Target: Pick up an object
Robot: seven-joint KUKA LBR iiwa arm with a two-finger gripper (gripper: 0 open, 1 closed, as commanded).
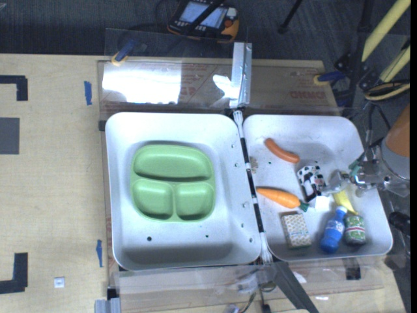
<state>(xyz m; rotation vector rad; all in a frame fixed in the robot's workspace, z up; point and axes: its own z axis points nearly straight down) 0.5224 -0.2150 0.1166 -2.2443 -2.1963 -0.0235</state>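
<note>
Two bins: green divided tray (173, 180) in the left bin (124, 135); toys in the right bin (339, 132).
Gripper (365, 175): at the right bin's right edge; grip state cannot be told.
Nearest object: black-and-white toy (310, 177), near the gripper.
Others: sausage (281, 150), carrot (279, 197), blue bottle (333, 229).
Writing: none legible.

two white bins on a wooden bench, toys crowded in the right one

the left bin (124, 142) holds a green divided tray (173, 180) near its middle; in the right bin (287, 128) an orange sausage (281, 150) lies toward the far edge, a carrot (279, 197) by the left wall, a black-and-white cow (309, 178) near the centre, and along the near edge a patterned box (296, 229), a blue bottle (333, 229) and a green can (355, 229); the gripper (357, 177) hangs low at the bin's right edge, above a yellow piece (343, 199)
</note>
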